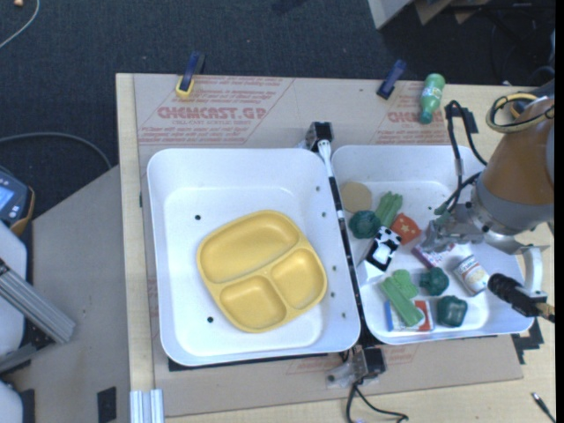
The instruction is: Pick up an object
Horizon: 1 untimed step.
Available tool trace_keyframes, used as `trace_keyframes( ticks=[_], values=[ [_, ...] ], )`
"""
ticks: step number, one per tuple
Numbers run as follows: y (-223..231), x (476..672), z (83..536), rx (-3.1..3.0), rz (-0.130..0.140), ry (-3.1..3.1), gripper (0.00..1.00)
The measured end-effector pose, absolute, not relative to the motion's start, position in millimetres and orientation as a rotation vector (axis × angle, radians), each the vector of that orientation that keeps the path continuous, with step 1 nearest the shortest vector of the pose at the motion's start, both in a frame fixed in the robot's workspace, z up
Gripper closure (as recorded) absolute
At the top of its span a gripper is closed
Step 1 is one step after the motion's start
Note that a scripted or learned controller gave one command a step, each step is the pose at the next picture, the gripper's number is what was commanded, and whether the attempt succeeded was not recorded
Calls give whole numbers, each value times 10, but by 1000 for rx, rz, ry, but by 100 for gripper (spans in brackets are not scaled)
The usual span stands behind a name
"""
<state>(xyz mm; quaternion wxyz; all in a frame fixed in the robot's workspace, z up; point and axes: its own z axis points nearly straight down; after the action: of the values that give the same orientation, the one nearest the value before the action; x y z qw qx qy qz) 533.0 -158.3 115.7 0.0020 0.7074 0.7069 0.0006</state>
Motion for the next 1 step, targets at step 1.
trace_keyframes(
  ticks=[1],
  values=[
    [-1688,5355,1658,2218,4,2216,100]
  ],
)
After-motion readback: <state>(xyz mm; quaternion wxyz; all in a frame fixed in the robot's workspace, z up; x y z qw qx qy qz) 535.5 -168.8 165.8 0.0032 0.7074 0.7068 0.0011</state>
